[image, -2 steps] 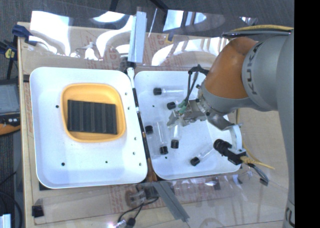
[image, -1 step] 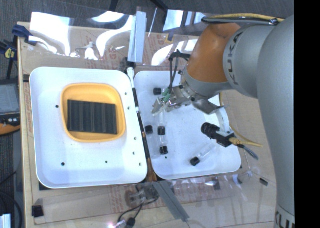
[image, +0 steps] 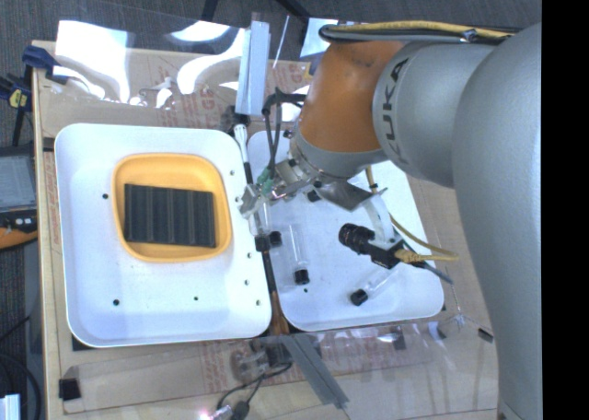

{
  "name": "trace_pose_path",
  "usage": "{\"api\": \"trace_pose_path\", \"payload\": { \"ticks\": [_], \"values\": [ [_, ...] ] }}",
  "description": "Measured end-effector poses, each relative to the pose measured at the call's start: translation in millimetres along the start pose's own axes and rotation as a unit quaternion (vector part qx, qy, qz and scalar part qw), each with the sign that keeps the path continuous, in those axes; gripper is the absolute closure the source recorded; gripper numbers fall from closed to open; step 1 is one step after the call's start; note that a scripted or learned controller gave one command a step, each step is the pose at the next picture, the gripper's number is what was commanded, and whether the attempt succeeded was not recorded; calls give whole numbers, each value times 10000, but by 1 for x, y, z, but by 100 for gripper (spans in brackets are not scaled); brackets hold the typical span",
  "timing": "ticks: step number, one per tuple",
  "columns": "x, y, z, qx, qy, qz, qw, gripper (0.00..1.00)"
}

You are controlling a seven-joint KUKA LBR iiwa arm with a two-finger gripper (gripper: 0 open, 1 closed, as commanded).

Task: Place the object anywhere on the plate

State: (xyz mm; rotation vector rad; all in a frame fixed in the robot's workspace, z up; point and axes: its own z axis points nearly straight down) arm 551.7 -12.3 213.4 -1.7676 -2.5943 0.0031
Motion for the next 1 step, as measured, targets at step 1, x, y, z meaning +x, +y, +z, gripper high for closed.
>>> {"api": "trace_pose_path", "payload": {
  "ticks": [1],
  "values": [
    [0,0,0,-1,-1,5,10000,0]
  ]
}}
